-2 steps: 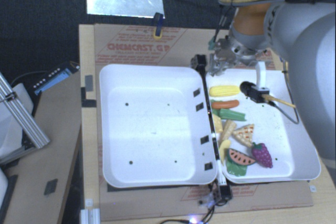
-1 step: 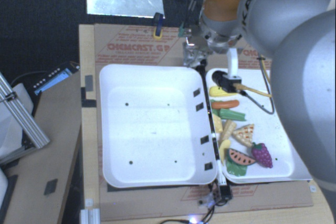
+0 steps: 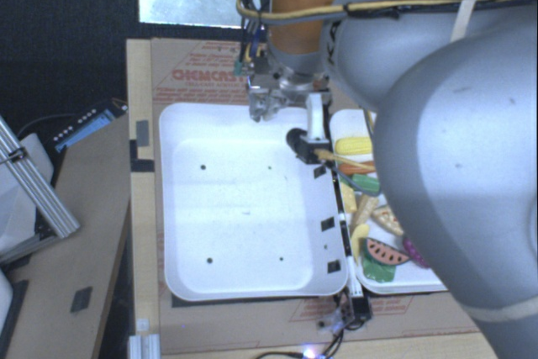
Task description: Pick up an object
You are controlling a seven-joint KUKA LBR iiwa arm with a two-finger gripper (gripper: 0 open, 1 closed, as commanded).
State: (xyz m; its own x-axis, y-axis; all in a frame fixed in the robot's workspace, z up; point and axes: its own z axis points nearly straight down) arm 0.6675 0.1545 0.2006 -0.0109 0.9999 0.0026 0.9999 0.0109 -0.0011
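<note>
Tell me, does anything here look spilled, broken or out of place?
Nothing stands out. The toy food, such as the watermelon slice and the corn cob, lies heaped inside the right bin, with none seen over its rim. The claw hangs above the far edge of the left bin.

A printed cardboard sheet [image 3: 197, 76] lies on the bench [image 3: 80, 265]; on it the left bin [image 3: 244, 214] and right bin [image 3: 349, 124] sit side by side.
</note>
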